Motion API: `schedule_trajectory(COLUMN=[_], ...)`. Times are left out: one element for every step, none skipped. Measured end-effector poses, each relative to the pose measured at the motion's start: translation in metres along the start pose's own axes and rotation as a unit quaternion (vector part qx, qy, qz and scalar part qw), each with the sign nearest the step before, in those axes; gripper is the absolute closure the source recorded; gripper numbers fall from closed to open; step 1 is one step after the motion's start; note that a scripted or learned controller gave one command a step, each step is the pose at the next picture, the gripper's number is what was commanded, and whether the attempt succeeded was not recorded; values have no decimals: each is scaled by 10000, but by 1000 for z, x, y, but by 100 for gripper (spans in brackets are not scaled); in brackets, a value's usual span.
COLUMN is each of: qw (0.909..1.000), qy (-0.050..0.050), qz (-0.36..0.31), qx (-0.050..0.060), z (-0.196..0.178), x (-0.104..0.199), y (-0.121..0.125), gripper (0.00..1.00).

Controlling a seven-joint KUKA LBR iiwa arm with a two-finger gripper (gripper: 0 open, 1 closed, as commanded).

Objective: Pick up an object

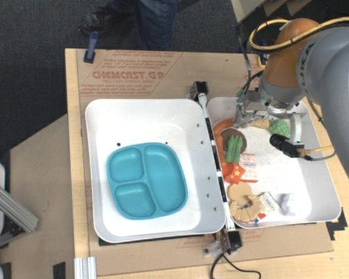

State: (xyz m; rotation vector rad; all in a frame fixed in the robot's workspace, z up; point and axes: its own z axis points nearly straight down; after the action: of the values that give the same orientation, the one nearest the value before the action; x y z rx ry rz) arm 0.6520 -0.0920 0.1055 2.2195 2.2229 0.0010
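My gripper [251, 116] hangs low over the far left part of the right bin [320, 199], below the orange wrist band. Just under and beside it lie an orange piece [223, 127], a tan item [259, 121] and a green leafy toy [281, 127]. A green cucumber-like piece [234, 148] lies a little nearer the camera than the gripper, with a red pepper-like toy [233, 171] and a small printed packet [248, 161] below it. A round tan cookie-like toy [243, 197] sits at the bin's near left corner.
The left bin [104, 118] holds a blue divided plate [146, 179]. A small wrapper [268, 201] and a grey lump [287, 202] lie near the right bin's front edge. A black cable end [283, 145] trails from the wrist over the bin.
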Motion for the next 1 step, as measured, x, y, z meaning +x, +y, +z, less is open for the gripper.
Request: schedule_trajectory(qw=[10000], qy=[-11], qz=[18], qx=[-59], z=[16], x=[-17], y=[-37], gripper=[100])
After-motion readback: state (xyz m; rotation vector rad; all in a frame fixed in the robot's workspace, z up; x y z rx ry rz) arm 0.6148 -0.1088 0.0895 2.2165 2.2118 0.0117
